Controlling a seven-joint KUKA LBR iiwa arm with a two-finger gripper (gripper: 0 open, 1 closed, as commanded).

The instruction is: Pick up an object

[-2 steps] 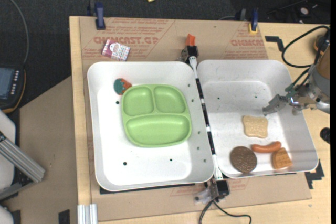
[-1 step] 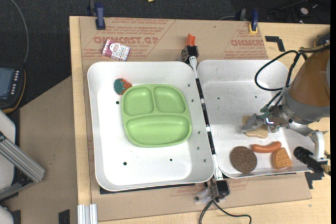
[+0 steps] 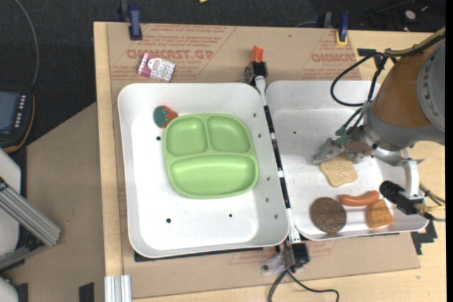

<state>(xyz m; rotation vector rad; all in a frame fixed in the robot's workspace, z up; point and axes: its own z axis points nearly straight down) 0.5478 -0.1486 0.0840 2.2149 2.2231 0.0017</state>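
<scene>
The gripper [image 3: 333, 150] sat low by the toast [image 3: 338, 171] in the right bin [image 3: 304, 99]; its opening couldn't be told. It might slip off the flat toast.

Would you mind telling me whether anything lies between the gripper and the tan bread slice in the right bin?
Nothing visible does. The gripper sits just above the bread slice, at its upper left edge. The hot dog and brown patty lie beyond it, nearer the bin's front.
</scene>
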